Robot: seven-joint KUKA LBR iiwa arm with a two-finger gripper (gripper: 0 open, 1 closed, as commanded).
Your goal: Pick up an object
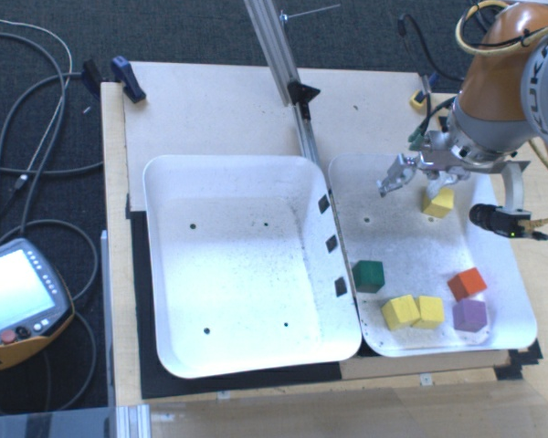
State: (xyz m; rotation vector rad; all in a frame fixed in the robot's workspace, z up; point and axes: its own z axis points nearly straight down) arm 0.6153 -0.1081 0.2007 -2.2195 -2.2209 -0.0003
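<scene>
The hand (418,173) hangs over the right bin (521,331); whether it is clenched, I cannot tell. A yellow block (439,203) lies just beside it, the likeliest target; others cluster well below.

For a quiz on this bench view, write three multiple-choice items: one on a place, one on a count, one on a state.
1. Where does the green block lie?
A. In the right bin, near its left wall
B. In the left bin
C. On the bare bench top

2. How many yellow blocks are in the right bin?
A. One
B. Three
C. Five

3. How does the purple block stand to the orange block?
A. Stacked on top of it
B. In the other bin
C. Beside it, nearer the bin's front edge

Answers: 1 A, it sits just right of the wall shared with the left bin. 2 B, two lie side by side at the front and one lies by the gripper. 3 C, it lies just below the orange one in the camera view.
</scene>
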